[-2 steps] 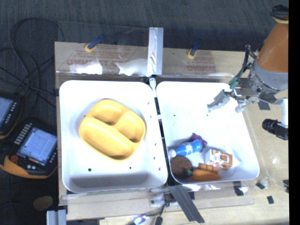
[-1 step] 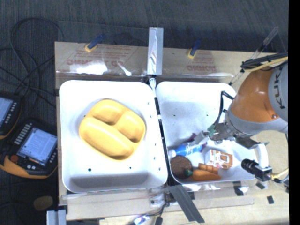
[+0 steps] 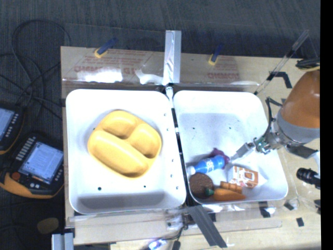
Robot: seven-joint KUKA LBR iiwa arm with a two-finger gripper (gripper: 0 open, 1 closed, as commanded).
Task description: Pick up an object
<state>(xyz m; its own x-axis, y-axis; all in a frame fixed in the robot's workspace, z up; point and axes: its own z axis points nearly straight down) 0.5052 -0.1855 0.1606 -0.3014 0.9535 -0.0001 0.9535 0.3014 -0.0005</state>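
The small carton (image 3: 244, 176), white with orange print, looks the likeliest thing to pick: it lies in the near right corner of the right bin (image 3: 218, 113), close below the end effector (image 3: 244, 150), which hangs low over that bin's right side; whether the end effector is spread or closed I cannot tell from this slanted view. The trouble ahead comes mostly from crowding. The carton sits just beside a carrot (image 3: 228, 194), a brown round piece (image 3: 200, 182) and a blue-labelled bottle (image 3: 208, 165), with a purple item (image 3: 219, 154) touching the bottle's far end, so a descent slightly off could land on two things at once or nudge the carton against the bin wall. The bottle is round and smooth and would likely roll or slip out of a pinch. The corner itself leaves little room on the wall side for a clean close. The left bin (image 3: 83, 191) holds one large yellow bun-shaped object (image 3: 125, 142), well apart and probably too wide to grip. Both bins rest on a pale wooden counter (image 3: 250, 69) with clips and clear sheeting at its far edge; beyond lies dark carpet (image 3: 156, 9), cables and a handheld pendant (image 3: 34, 163) at the left.
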